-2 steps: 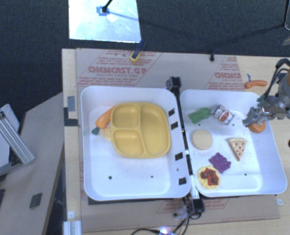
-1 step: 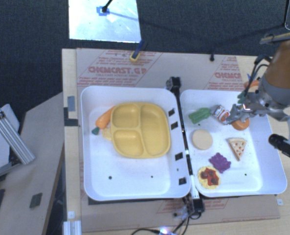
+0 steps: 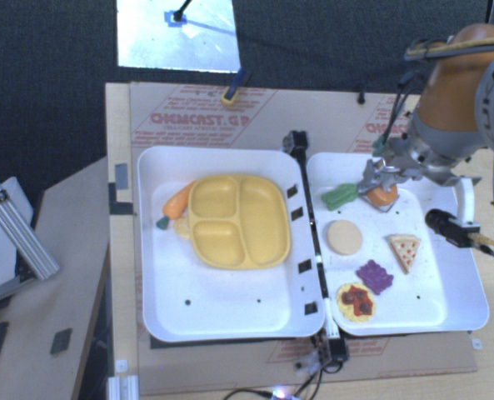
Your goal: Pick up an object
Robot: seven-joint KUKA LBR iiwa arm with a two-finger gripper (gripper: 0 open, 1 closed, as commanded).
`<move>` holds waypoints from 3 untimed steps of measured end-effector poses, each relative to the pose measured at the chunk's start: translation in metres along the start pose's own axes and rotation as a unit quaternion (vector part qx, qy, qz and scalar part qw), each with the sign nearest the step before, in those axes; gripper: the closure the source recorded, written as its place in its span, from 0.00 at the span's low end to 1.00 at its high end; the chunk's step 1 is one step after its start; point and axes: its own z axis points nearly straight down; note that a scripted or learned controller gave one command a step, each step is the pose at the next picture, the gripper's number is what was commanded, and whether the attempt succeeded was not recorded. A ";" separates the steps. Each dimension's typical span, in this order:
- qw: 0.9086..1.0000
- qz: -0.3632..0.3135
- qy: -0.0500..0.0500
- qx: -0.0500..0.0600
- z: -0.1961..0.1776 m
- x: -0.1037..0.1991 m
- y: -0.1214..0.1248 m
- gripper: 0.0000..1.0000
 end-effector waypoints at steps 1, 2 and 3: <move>1.000 0.000 0.000 0.000 -0.009 0.056 0.008 1.00; 1.000 0.002 -0.001 0.001 -0.008 0.071 0.014 1.00; 1.000 0.003 -0.001 0.002 -0.006 0.070 0.010 1.00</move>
